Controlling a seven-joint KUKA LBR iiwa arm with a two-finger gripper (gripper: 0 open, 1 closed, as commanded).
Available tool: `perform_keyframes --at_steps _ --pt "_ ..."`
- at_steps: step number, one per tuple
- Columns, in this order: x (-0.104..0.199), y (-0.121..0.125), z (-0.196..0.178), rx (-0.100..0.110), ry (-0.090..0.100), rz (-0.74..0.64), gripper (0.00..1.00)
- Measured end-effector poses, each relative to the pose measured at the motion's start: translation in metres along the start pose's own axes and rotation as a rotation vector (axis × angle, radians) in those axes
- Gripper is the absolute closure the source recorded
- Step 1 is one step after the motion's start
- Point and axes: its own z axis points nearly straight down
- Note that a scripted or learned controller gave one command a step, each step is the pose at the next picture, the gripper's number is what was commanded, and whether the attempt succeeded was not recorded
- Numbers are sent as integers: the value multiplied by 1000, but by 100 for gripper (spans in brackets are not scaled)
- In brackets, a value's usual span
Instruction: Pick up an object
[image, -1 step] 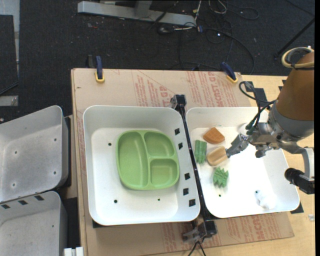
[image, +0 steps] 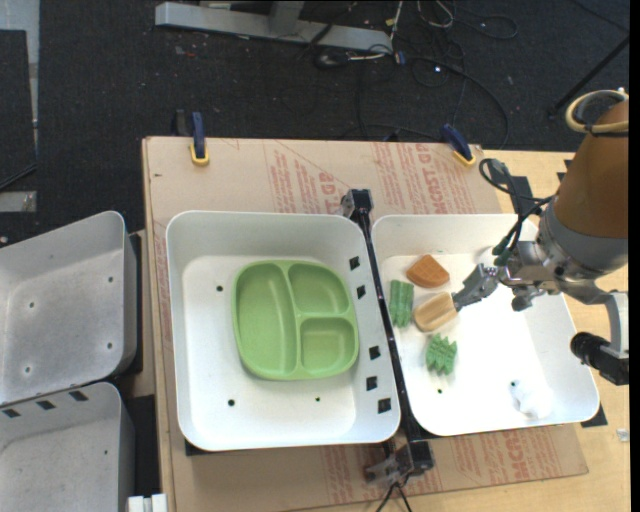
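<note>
In the right bin (image: 560, 340), my gripper (image: 474, 289) reaches in from the right and hangs low over the left part. Its tip is right at the upper right edge of a tan rounded block (image: 434, 313); whether it touches the block is unclear. An orange wedge (image: 428, 270) lies just above and left of the tip. Near the bin's left wall is a green ribbed piece (image: 401, 302), with a green leafy piece (image: 441, 354) below the tan block. A small white object (image: 527, 399) rests near the bin's lower right corner.
The left bin (image: 200, 260) holds a green divided plate (image: 297, 320). A black divider with clips (image: 377, 320) runs between the bins. White lids (image: 60, 300) lie to the left of the bench. The arm's grey body (image: 590, 230) overhangs the right bin's right side.
</note>
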Motion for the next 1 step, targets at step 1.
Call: perform_keyframes --at_steps 1 --pt "4 2 44 4 1 2 0"
